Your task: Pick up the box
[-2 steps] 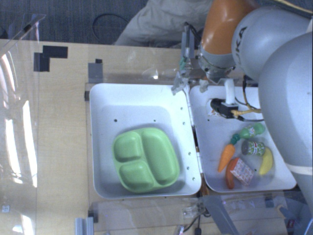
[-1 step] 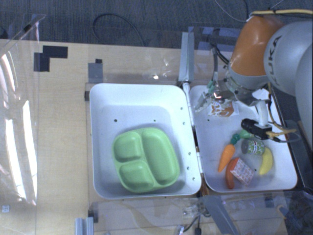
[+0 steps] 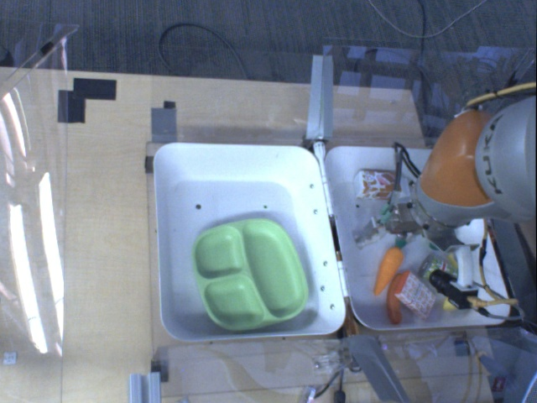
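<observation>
Robotics lab: KUKA arm [image 3: 470,162], paired white bins [image 3: 168,225], plywood bench [image 3: 92,250].

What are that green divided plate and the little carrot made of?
The green divided plate looks like moulded plastic: one even colour, rounded compartment ridges, a soft matte sheen. The carrot seems a plastic toy, uniformly orange and smooth with a green tip, though the view is too coarse to be sure.

Smooth white plastic bins [image 3: 168,250], glossy green tray [image 3: 250,271], seemingly wooden bench [image 3: 92,250]
</observation>
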`<state>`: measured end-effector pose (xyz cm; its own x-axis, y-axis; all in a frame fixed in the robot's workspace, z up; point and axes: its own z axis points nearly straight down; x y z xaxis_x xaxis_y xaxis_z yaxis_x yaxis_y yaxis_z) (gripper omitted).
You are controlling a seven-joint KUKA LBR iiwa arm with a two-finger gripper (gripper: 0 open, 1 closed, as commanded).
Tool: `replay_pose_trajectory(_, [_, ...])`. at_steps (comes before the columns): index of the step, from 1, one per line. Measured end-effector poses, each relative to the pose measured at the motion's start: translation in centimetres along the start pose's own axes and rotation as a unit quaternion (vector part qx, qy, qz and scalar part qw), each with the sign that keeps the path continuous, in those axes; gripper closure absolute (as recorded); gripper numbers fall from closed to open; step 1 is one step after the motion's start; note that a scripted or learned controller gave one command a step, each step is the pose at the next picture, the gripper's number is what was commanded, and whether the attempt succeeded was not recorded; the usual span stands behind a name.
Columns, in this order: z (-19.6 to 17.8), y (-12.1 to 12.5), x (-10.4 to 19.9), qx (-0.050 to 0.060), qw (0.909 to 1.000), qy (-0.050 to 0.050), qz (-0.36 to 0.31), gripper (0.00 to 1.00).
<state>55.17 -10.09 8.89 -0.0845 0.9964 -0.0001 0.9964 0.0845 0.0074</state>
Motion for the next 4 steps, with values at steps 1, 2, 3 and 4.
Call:
replay_pose_trajectory(1, [0.1, 2.8, -6.4, -0.002, 0.9974, -0.001, -0.071, 0.0])
replay_pose_trajectory(2, [0.2, 7.1, -1.4, 0.0, 0.9867, 0.0, -0.162, 0.0])
replay_pose_trajectory(3, [-0.9, 7.4, -1.2, -0.003, 0.9864, 0.001, -0.164, 1.0])
replay_pose_trajectory(4, [-2.0, 7.7, -1.1, -0.005, 0.9861, 0.001, -0.166, 1.0])
